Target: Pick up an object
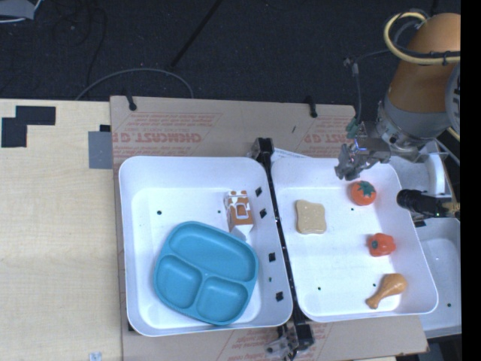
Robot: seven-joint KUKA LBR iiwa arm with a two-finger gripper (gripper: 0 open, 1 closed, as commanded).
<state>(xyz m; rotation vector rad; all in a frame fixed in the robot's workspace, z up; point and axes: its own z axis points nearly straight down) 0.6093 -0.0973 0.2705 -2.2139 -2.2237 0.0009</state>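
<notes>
Right now my gripper [352,164] hovers near the right bin's [331,307] back rim, just beside the tomato [362,192]; open or closed, I cannot tell. Descending off-centre, I might nudge it rolling away.

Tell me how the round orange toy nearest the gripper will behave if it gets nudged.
The orange toy looks round and smooth, so it would probably roll across the flat floor of the right bin. It may also slip from a pinch. The gripper hovers just beside it.
</notes>
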